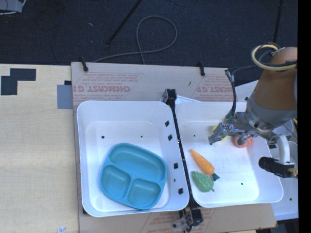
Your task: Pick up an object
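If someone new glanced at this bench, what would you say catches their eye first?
Probably the blue divided plate in the left bin. Next, the orange carrot and green toy lying close together in the right bin, with the gripper above that bin's far side.

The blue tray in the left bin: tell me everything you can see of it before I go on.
The blue tray is a light blue, smooth, plastic-looking plate with rounded corners and three compartments: one wide section along its upper side and two smaller ones below. It lies flat and face up, turned at a slant to the bin walls, in the lower middle of the left bin. Nothing lies in its compartments. Its lower right corner sits close against the bin wall by the divider. The gripper is away over the right bin.
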`<state>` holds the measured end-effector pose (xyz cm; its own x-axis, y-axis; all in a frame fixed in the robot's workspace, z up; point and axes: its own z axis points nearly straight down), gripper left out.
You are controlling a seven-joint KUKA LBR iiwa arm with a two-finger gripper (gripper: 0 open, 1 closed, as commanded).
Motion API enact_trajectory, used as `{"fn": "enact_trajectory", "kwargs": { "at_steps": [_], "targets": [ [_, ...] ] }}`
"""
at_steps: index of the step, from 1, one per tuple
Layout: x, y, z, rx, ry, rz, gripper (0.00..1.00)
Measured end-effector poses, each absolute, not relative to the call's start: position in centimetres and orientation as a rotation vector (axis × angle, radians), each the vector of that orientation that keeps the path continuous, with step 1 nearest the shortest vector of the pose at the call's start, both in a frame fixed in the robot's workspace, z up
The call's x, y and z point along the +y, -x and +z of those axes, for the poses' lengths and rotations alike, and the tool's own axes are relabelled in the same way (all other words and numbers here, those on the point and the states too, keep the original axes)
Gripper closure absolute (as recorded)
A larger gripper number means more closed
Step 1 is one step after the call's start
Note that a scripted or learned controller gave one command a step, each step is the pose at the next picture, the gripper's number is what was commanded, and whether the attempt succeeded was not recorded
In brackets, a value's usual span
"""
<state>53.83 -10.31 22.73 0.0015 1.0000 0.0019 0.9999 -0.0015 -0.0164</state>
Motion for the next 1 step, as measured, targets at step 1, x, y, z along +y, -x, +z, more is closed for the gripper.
{"fn": "enact_trajectory", "kwargs": {
  "at_steps": [1],
  "targets": [
    [-10.32,-54.07,23.43,-2.219,2.218,0.003,0.00]
  ]
}}
